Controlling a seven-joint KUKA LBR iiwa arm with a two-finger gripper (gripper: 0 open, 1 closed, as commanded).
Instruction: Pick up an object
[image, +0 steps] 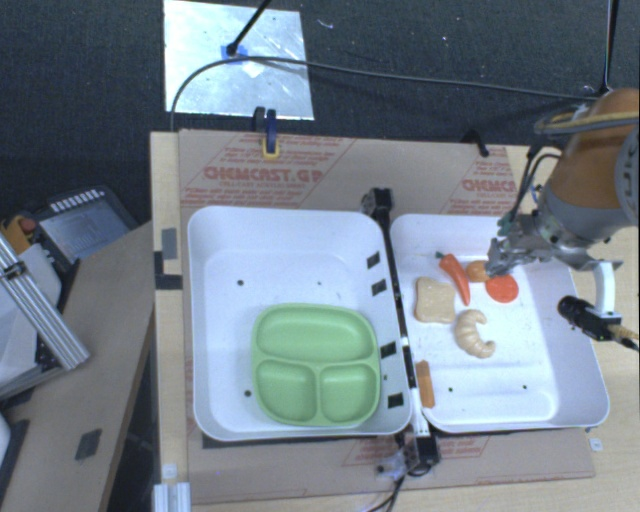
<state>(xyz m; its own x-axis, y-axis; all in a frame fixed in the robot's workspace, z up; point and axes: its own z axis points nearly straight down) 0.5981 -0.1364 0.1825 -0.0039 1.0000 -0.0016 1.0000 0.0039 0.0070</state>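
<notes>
Claw (497, 262) of mine is hanging low over the right bin (575, 400), reaching in from the far right side, with my grey arm and its orange band (590, 160) rising behind it. Whether it is open or closed, I cannot tell from this slanted look down; the tip is too small and dark against the clutter under it.

Food pieces are lying close around me. A red tomato slice (503, 289) is sitting just below my claw, so near that it may be touching, though I cannot say. A small orange piece (477, 269) is resting just to the claw's left, and a red chili pepper (455, 277) is lying at a slant a little further left. Beyond the pepper, a pale slice of bread (434, 300) is lying flat on the bin floor. A croissant (475, 334) is curling below the claw and slightly left, apart from the tomato. An orange stick-shaped piece (425, 383) is lying well below and left, against the bin's near-left wall.

Far to my left, the left bin (230, 250) is holding a green divided tray (315, 362).
</notes>
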